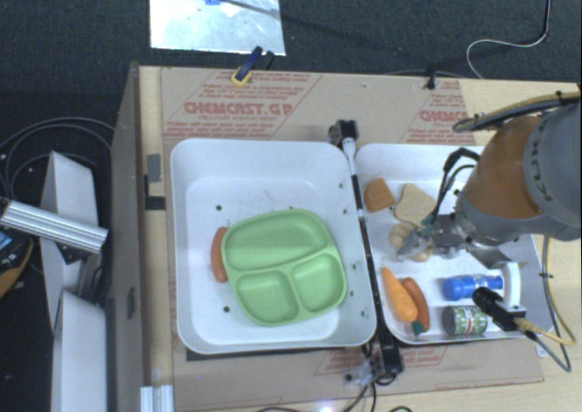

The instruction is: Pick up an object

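Your tool (420, 244) sat low in the right bin (427, 157) beside a tan bread piece (403, 236); you couldn't tell its grip.

one fixed camera looks down at a slant from above the bench (273, 96), taking in both bins (195, 219) and dark floor (64, 37) beyond.

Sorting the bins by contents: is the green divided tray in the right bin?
No, the green divided tray lies in the left bin, while the carrot lies in the right bin.
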Motion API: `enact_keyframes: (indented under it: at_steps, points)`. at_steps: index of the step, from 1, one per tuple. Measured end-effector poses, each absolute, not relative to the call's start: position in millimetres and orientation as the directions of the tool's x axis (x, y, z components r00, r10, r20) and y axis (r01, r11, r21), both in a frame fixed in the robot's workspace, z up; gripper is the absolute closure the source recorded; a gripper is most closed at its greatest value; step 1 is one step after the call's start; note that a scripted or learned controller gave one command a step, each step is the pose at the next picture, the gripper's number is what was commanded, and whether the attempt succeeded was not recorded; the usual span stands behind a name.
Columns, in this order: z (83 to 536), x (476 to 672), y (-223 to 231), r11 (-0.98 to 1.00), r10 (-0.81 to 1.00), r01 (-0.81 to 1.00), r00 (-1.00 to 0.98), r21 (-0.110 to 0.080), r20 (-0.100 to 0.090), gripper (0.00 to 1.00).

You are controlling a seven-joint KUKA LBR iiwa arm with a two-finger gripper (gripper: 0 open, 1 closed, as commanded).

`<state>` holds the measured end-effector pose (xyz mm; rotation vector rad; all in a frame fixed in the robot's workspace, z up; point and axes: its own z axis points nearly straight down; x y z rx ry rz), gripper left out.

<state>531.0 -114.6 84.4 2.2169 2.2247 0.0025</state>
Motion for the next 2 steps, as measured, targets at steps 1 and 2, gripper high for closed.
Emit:
enact_keyframes:
  at_steps: [1,2]
  points:
    - [84.1,572.7,-101.9,0.004,1.000,1.000,-0.004,0.001,0.000,0.00]
    - [94.6,573.3,-102.0,0.005,1.000,1.000,-0.005,0.003,0.000,1.00]
